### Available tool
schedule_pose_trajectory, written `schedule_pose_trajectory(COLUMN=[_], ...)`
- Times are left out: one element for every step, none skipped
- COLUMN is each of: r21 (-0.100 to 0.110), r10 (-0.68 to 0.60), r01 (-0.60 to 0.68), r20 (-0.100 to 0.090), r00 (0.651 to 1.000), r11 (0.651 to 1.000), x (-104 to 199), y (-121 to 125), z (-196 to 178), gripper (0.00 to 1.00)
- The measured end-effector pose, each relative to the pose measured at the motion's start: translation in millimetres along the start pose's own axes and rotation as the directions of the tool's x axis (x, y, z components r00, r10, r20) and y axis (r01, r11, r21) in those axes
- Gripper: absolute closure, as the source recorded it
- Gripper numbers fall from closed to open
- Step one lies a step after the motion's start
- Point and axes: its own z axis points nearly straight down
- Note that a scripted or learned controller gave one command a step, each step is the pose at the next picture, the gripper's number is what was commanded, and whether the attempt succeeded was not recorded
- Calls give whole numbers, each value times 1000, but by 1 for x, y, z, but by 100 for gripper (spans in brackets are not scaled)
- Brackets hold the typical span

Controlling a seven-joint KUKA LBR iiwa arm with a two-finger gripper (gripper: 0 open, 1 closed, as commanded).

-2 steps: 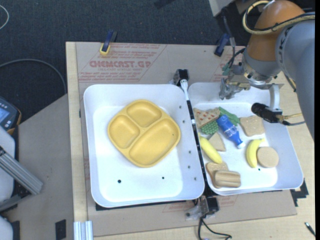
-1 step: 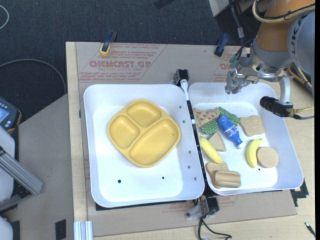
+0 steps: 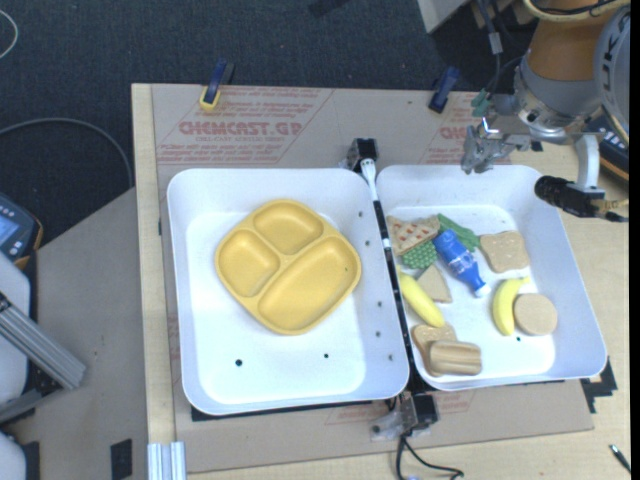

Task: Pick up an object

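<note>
the brown board (image 3: 300, 118) under the bins bears red "chemcast" lettering; dark carpet (image 3: 150, 18) lies beyond; the left bin (image 3: 190, 268) holds a yellow divided plate (image 3: 288, 265); the toy food (image 3: 462, 288) lies in the right bin (image 3: 570, 268), well below the gripper (image 3: 482, 158), which hangs over that bin's far rim holding nothing, fingers slightly apart.

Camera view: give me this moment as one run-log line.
gripper: above right bin's far rim, holding nothing | toy food: in right bin | yellow plate: in left bin
</note>
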Motion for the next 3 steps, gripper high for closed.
schedule_pose_trajectory(r21=[7, 8, 8], r10=[-1, -1, -4], r01=[1, 1, 4], r20=[-1, -2, -3], r00=[1000, 1000, 1000], r11=[1000, 1000, 1000], x=[43, 93, 154], y=[-5, -18, -29], z=[4, -7, -7], gripper=[100, 100, 100])
